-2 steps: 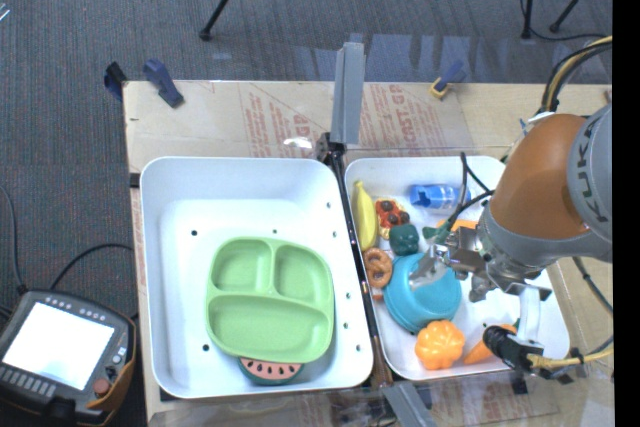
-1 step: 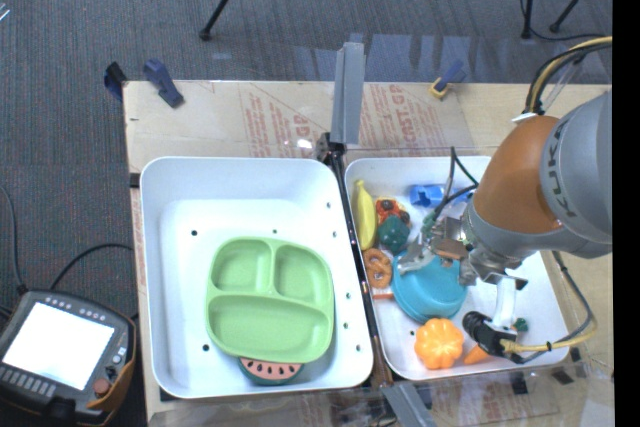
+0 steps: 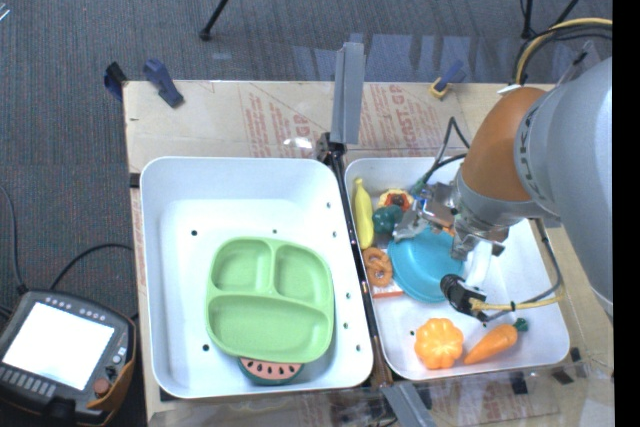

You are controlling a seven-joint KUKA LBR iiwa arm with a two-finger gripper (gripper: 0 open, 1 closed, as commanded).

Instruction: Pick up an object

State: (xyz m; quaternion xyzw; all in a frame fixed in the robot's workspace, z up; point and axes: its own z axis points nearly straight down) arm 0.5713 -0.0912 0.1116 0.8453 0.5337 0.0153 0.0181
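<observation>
End effector low over blue bowl in right bin, grip unreadable, wrist angled leftward

The bench, topped with brown cardboard printed in red, carries two shallow white bins side by side, the left bin and the right bin. A blue clamp grips its far left edge, and another clamp sits far right

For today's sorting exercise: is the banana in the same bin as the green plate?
No, the banana lies in the right bin, the plate in the left bin.
</observation>
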